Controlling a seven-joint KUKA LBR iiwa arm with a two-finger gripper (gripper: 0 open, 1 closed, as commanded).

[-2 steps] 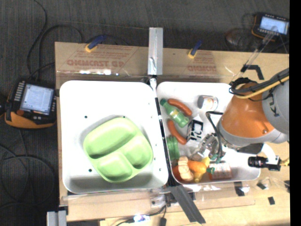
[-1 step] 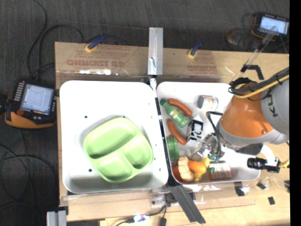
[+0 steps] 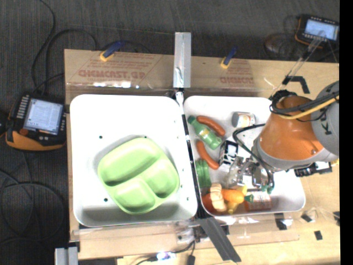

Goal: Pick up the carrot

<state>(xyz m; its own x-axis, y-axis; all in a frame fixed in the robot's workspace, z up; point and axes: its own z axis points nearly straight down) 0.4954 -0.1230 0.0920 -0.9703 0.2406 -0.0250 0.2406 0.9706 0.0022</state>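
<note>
The carrot (image 3: 208, 158) is a short orange-red tapered piece in the right bin (image 3: 287, 203). It lies near the bin's left wall, just below a green bottle (image 3: 206, 136). My gripper (image 3: 245, 176) hangs low over the middle of the right bin, to the right of the carrot and a little nearer the front. It stands apart from the carrot, above a heap of toy food. The orange wrist band (image 3: 289, 137) hides the bin floor behind the gripper.
A second orange-red sausage-like piece (image 3: 213, 125) lies at the bin's back, with a small can (image 3: 242, 118) beside it. A yellow-orange item (image 3: 234, 196), a pale bread-like piece (image 3: 216, 195) and a brown bottle (image 3: 258, 202) crowd the front. The left bin holds a green divided plate (image 3: 139, 174).
</note>
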